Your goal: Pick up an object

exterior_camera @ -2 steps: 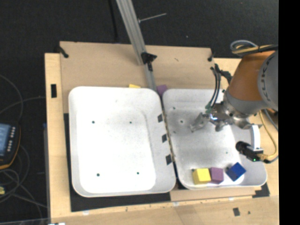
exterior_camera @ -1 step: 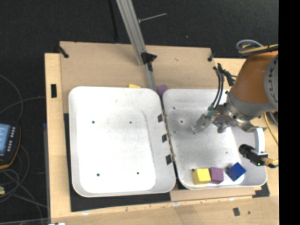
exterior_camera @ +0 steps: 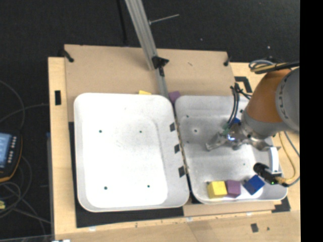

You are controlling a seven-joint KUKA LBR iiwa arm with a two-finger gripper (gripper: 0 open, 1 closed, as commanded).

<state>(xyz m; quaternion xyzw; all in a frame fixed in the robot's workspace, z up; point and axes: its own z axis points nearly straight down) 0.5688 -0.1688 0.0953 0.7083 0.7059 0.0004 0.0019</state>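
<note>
Wooden bench (exterior_camera: 126, 69) under two shallow white bins side by side. Left bin (exterior_camera: 123, 150) with bare white floor. Right bin (exterior_camera: 202, 115) holding three small blocks in a row along its near wall: yellow block (exterior_camera: 217, 188), touching purple block (exterior_camera: 233, 187), then blue block (exterior_camera: 254, 184) just beside, tilted. Grey arm with orange band (exterior_camera: 265, 102) reaching in from the right, low over the right bin. Gripper (exterior_camera: 214, 144) pointing left above bare bin floor, well apart from the blocks. Fingers too blurred to judge: cannot tell whether parted or closed.
</note>
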